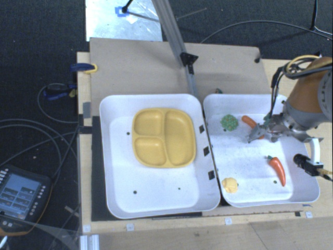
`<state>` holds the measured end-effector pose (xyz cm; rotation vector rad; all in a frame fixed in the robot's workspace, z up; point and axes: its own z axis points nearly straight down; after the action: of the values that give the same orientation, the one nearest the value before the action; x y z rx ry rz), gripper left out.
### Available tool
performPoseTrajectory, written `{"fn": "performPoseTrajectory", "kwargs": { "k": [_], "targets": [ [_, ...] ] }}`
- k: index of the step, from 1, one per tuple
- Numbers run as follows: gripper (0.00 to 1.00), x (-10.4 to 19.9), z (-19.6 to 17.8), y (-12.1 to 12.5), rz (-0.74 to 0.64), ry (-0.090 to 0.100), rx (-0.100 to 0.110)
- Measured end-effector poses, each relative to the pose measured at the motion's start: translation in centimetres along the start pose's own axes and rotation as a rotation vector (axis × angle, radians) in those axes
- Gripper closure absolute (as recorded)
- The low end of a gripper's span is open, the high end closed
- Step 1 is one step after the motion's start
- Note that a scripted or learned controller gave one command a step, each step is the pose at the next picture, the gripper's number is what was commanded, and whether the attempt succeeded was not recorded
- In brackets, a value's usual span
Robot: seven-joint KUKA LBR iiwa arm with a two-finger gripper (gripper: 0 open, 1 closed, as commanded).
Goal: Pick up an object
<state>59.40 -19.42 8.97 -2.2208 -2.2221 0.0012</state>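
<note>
Objects for the pick lie loose in the right bin (244,199) on the surface (156,61) — nothing lifted yet, by the look of it. Nearest the front edge sits a small yellow piece (229,185), close to the bin's front-left corner. Just behind it, toward the right side, an orange-red pepper (277,170) with a green stem lies apart from everything else. Farther back, a green broccoli-like piece (229,122) rests beside a short orange carrot-like piece (248,121), the two near each other by the bin's rear edge. The left bin (119,191) carries a yellow divided plate (164,137), near its centre.

The end effector (260,134) hangs low inside the right bin, just beside the carrot-like piece; whether it is spread or closed cannot be told at this size, and no item can be seen in its grasp. The grey arm (307,105), orange band above the wrist, reaches in from the right edge and bends downward toward the bin floor. Judged from this, the grasp and lift remain to be done.
</note>
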Motion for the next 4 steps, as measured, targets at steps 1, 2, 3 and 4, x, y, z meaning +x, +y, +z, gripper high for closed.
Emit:
{"fn": "performPoseTrajectory", "kwargs": {
  "k": [1,2,3,4],
  "targets": [
    [1.00,0.0,-1.3,0.1,0.000,0.000,-0.005],
    [1.00,0.6,-7.5,0.7,-0.007,-0.001,-0.009],
    [1.00,0.6,-13.0,0.9,-0.007,-0.002,-0.009],
    [1.00,5.3,-12.6,0.8,-0.010,0.002,-0.002]
  ]
}}
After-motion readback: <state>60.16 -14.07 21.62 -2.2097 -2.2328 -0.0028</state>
